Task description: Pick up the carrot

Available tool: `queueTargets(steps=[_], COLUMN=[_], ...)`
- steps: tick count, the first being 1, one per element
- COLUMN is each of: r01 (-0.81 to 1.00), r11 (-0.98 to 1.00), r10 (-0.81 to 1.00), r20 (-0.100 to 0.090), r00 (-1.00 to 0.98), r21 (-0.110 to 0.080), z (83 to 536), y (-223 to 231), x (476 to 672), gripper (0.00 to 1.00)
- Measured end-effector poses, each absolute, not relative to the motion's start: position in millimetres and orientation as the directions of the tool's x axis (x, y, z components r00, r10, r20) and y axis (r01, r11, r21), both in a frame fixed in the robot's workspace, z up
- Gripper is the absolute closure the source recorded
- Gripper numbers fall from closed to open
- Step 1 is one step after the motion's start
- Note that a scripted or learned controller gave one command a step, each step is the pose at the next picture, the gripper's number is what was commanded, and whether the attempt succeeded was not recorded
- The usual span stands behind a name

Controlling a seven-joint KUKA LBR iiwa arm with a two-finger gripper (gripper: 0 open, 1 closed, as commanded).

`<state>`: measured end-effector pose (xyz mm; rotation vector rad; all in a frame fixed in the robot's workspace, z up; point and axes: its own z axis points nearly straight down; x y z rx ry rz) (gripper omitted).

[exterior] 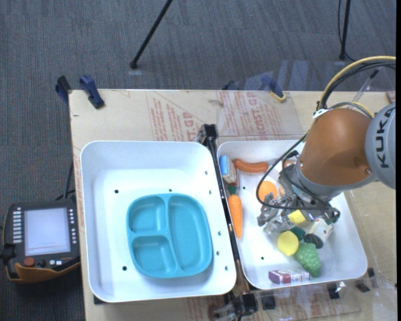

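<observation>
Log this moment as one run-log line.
task: pick up carrot | carrot: lying at right bin's left wall, not held | gripper: over toys mid-bin

The arm (381, 146) is grey, with black letters "KU" on its side. A broad, glossy orange band (334, 149) swells above the wrist. Black and yellow cables (351, 69) loop over it. Below sits the hand (295, 214), dark metal strung with thin black wires.
</observation>
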<state>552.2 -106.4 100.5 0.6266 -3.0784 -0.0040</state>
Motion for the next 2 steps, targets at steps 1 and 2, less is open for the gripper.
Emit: queueTargets(steps=[1,2], r01=[-0.391,-0.371], r11=[0.92,0.929], r10=[-0.391,-0.371], r20=[-0.001,-0.005], r00=[-0.92,-0.929], r21=[0.002,0.001], z=[100,88], y=[-106,-102], x=[552.2,635.9], gripper=[0.0,0.0])
